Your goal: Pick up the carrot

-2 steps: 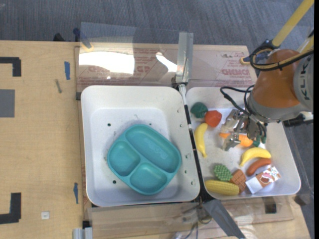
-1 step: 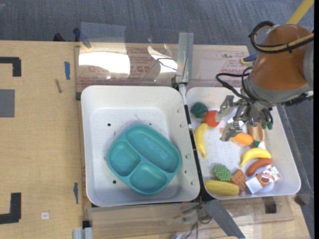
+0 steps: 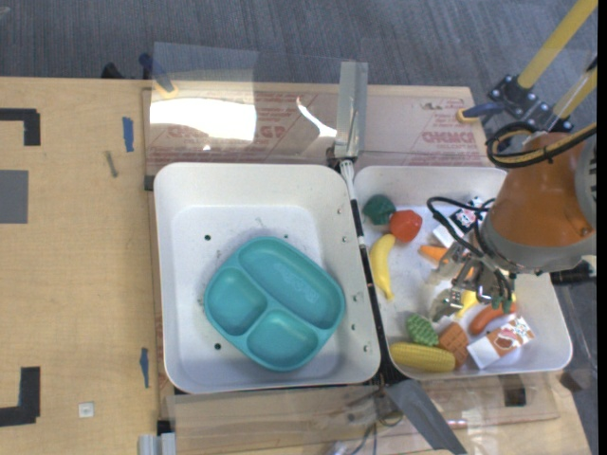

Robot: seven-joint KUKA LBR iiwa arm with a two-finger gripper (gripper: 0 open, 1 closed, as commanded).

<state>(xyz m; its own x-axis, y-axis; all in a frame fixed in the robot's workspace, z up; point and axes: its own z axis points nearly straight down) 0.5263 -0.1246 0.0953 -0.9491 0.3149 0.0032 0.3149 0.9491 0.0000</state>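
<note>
Right bin [image 3: 555, 344], toy foods, arm reaching in from 3 o'clock.
Carrot [image 3: 433, 251] lies at 9 o'clock of the pincer [image 3: 465, 287], near it; pincer state cannot be told amid clutter. Banana [image 3: 381, 263] at bin's 9 o'clock, tomato [image 3: 406, 224] and green piece [image 3: 379, 208] toward 11, corn [image 3: 422, 356] at 6. Left bin [image 3: 180, 254] carries a teal divided plate [image 3: 275, 301].

orange carrot [image 3: 487, 318], tilted, right bin
</note>
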